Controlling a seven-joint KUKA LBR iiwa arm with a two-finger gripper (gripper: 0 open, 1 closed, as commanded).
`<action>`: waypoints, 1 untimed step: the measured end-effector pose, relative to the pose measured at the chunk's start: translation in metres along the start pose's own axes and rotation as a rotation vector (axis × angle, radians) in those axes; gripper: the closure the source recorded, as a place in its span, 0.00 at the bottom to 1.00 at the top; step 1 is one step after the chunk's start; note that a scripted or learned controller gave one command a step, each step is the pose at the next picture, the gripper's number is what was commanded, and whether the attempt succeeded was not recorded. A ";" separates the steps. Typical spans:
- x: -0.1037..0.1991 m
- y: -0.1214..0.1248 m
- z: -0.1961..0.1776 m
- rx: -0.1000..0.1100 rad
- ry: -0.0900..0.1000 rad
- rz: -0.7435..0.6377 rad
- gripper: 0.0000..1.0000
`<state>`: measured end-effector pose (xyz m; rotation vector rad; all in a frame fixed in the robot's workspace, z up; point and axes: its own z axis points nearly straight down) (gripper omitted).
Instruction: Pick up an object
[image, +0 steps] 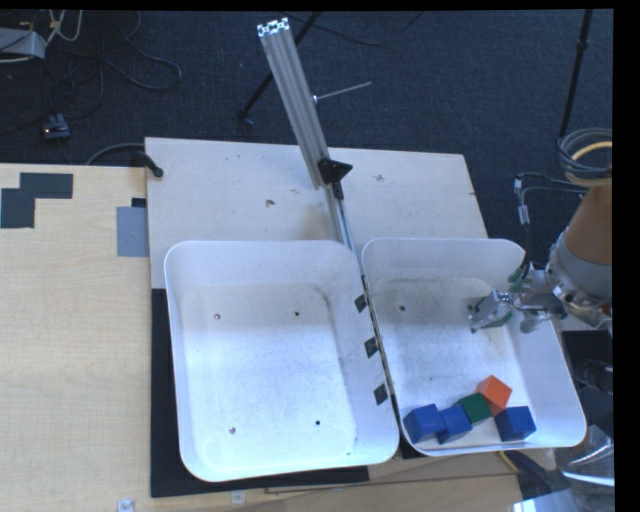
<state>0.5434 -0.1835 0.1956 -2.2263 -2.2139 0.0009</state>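
Observation:
In the camera view, several small blocks lie in the near corner of the right bin (440, 270): two blue ones (436, 421) side by side, a green one (477, 408), an orange one (495, 391) and another blue one (514, 423). My gripper (490, 312) hangs over the right part of that bin, well above and behind the blocks. Nothing shows between its fingers.
The left bin (265, 355) sits next to the right one, parted by a rim with black clips. A slanted aluminium rail (300, 110) rises behind the bins. Cables (585, 150) hang at the right near the arm.

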 end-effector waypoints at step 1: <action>-0.024 0.049 0.107 -0.002 -0.002 -0.009 0.00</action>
